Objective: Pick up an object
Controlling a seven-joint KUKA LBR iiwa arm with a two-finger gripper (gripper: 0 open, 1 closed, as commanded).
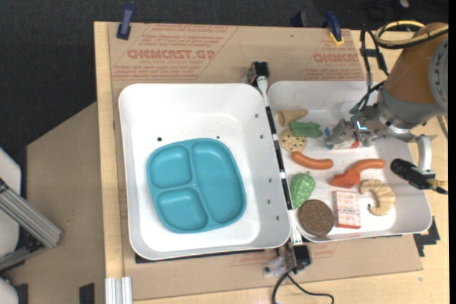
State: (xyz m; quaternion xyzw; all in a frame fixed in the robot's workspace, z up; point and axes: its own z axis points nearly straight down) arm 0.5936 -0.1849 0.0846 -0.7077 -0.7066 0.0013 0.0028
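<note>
We see gripper [347,134] low in right bin [399,92]; we cannot tell its finger state. Hot dog [312,161] lies near, at its 7 o'clock; green leaf [306,129] at 9 o'clock.

One fixed camera looks down at a slant from above, taking in both bins [135,153] and the bench [178,46].

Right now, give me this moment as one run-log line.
arm: over right bin | gripper: low by green toy | grasp: unconfirmed | left bin: teal tray
</note>
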